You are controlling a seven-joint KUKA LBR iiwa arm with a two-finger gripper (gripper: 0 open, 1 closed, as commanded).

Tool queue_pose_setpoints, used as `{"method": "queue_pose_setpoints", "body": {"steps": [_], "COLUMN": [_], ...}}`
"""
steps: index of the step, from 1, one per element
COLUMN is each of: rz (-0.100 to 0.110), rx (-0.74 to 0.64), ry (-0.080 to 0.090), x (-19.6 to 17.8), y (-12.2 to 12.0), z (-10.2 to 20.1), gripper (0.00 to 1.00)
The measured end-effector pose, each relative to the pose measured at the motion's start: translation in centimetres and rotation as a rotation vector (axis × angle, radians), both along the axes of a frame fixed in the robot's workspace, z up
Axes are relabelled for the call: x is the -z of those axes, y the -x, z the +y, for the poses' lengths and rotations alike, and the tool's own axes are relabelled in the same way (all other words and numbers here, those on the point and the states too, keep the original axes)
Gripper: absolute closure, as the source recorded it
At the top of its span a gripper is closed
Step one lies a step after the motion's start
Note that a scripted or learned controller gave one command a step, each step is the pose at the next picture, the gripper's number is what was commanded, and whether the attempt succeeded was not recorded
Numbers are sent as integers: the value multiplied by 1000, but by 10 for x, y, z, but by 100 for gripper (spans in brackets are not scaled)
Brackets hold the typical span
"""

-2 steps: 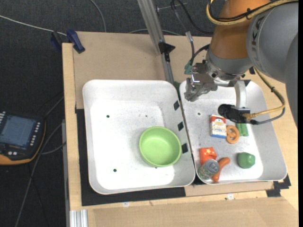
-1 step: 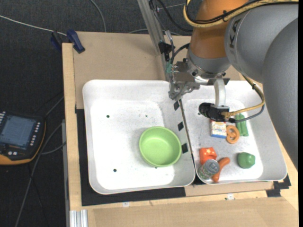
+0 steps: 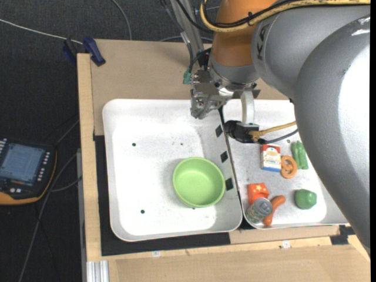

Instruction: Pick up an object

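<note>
pincer (image 3: pixel 200 109) hung at left bin's (image 3: pixel 117 157) 12 o'clock rim, grip state unreadable | green bowl (image 3: pixel 198 182) lay toward 5 o'clock | descent probably should straddle its rim

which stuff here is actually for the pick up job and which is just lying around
For the job: gripper over the left bin's far edge; green bowl; in the right bin: small carton, orange ring, green lump, carrot.

Just lying about: handheld pendant, blue clamp, loose cables.
</note>
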State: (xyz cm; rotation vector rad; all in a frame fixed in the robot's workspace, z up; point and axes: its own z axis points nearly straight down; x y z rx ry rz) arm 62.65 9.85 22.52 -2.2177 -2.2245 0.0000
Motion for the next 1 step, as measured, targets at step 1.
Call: {"method": "queue_pose_setpoints", "body": {"steps": [1], "rz": [-1], "rx": [3], "ry": [0], "x": [-1], "y": [0], "z": [-2], "gripper": [0]}}
